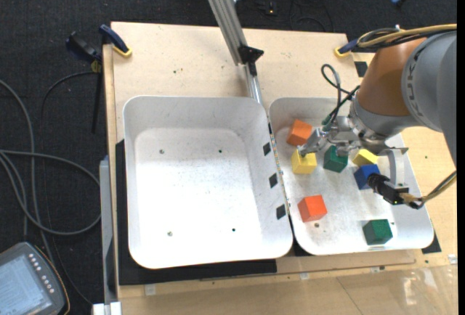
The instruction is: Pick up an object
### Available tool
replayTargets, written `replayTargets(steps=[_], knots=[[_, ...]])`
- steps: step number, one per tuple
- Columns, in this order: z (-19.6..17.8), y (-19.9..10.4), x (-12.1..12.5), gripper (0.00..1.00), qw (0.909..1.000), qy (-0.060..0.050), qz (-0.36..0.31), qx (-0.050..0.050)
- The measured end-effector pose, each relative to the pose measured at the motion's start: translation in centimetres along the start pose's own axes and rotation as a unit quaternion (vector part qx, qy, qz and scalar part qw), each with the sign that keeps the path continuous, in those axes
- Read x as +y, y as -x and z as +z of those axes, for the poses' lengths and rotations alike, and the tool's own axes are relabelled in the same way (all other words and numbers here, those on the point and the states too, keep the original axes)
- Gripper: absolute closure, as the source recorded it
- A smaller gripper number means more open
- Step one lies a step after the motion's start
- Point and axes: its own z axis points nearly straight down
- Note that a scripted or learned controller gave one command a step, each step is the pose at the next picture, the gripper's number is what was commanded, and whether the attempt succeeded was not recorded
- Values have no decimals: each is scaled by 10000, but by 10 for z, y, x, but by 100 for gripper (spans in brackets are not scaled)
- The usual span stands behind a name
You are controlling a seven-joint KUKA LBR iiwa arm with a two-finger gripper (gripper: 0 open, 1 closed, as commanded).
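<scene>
My pincer hangs low over the right bin beside the yellow block; grip state unclear, nothing lifted, pickup still pending.

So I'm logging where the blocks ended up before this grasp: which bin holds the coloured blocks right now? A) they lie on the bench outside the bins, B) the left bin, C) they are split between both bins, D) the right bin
D: every coloured block, such as the orange block and the green block, lies in the right bin, where the gripper is working.
</scene>
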Motion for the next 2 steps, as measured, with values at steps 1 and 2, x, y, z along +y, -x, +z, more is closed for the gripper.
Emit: replayTargets(steps=[1,2], knots=[[-10,0,2,100,10000,26,6,-4],[-68,-6,12,100,9999,-99,-17,25]])
